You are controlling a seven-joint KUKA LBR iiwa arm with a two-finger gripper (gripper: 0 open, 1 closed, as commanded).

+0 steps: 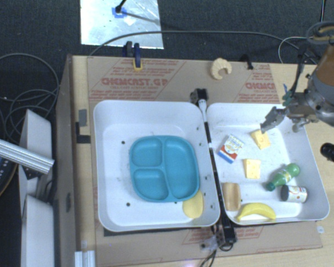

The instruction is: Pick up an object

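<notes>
Two white bins are sitting side by side, the left bin (108,149) carrying a blue divided plate (163,168). Beside that plate, the right bin (317,177) is holding a yellow wedge (261,139), a small carton (230,148), a yellow square (252,168), a green bottle (283,176), a small can (294,193), a banana (256,211) and a tan slice (231,196). Far across from the plate, the gripper (282,120) is hovering with fingers spread, pinching nothing, just above the wedge. A yellow piece (193,206) is lying at the plate's near corner.
</notes>
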